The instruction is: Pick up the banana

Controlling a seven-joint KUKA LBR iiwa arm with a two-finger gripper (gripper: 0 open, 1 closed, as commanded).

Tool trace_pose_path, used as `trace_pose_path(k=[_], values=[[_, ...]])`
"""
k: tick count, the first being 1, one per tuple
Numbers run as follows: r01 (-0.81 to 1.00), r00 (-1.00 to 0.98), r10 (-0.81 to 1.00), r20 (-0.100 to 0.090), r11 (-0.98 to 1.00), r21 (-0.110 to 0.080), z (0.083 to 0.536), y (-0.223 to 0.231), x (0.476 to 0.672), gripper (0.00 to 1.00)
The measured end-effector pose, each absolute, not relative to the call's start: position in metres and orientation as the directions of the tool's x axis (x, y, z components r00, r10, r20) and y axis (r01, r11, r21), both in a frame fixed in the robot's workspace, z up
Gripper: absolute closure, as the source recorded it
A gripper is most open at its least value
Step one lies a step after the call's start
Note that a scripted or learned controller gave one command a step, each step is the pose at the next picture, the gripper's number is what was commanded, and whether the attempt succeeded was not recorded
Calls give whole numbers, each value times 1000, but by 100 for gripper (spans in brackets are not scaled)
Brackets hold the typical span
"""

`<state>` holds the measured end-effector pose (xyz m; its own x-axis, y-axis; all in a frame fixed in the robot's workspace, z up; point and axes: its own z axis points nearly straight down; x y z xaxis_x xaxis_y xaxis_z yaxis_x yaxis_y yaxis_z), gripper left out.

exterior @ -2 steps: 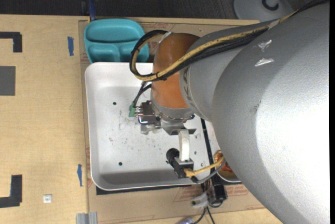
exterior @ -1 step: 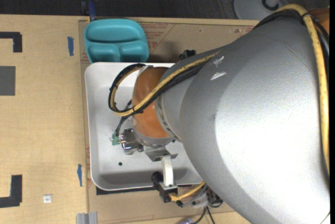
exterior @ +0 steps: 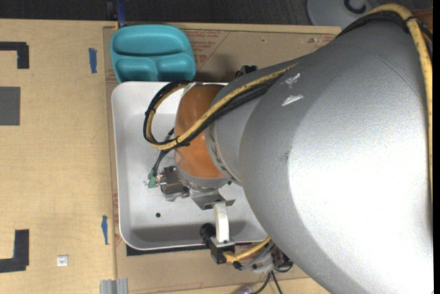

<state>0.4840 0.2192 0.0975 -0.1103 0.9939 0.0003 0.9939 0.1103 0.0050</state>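
Observation:
My grey arm [exterior: 323, 148] reaches in from the right and hangs low over the left white bin [exterior: 127, 148], covering most of its floor. The orange band [exterior: 196, 141] and the wrist hardware [exterior: 180, 187] below it point down into the bin's middle. The gripper sits under the wrist, hidden by the arm's own body. What lies on the bin floor beneath the arm is hidden too. A strip of bare white floor shows along the bin's left and front sides.
A teal moulded tray [exterior: 152, 53] rests against the bin's far edge. A black and yellow cable loop [exterior: 159, 126] hangs off the wrist on the left. Cardboard bench [exterior: 55, 148] with blue tape marks lies to the left. A grey stand base [exterior: 337, 3] sits at the back right.

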Motion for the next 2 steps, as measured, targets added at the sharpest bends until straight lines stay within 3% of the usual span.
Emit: trace_pose_path(k=[2], values=[[994, -110, 994, 0, 110, 6, 117, 219, 484, 100]])
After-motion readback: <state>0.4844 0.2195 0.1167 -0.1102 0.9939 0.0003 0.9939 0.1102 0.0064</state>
